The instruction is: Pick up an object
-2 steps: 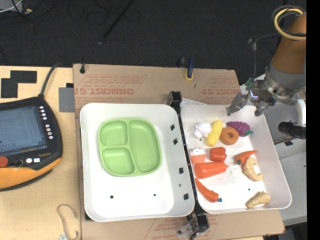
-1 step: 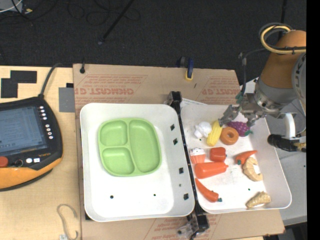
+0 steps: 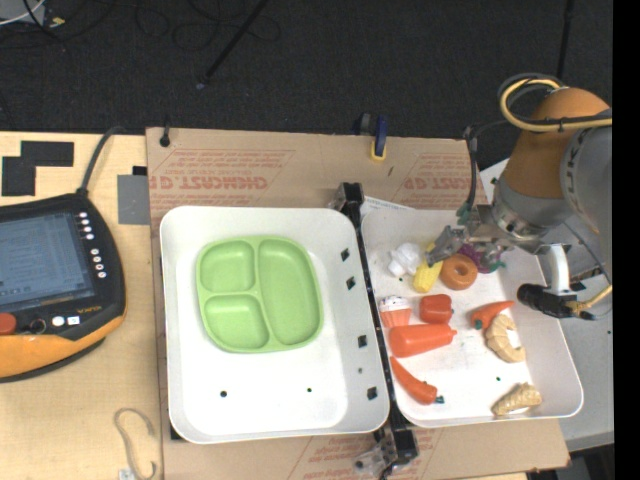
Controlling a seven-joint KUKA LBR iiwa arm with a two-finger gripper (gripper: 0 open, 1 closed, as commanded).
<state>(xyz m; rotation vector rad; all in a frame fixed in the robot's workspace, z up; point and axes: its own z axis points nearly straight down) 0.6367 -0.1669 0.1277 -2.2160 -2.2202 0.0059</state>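
Note:
My gripper [image 3: 452, 246] hangs low over the far part of the right bin [image 3: 560, 368], just above an orange donut-shaped toy [image 3: 461, 272]. A yellow piece [image 3: 428, 277] and a white piece [image 3: 403, 260] lie just left of the gripper, and a purple piece [image 3: 490, 261] peeks out at its right. Nearer the front lie a red pepper [image 3: 436, 308], an orange carrot [image 3: 420, 340] and a red chili [image 3: 413, 380]. I see nothing held in the gripper.
The left bin [image 3: 190, 388] holds a green divided plate [image 3: 260, 293]. In the right bin there are also a bread slice [image 3: 505, 338], a red-orange piece [image 3: 490, 313] and a tan pastry [image 3: 517, 400]. A tablet pendant [image 3: 50, 278] lies on the bench at the left.

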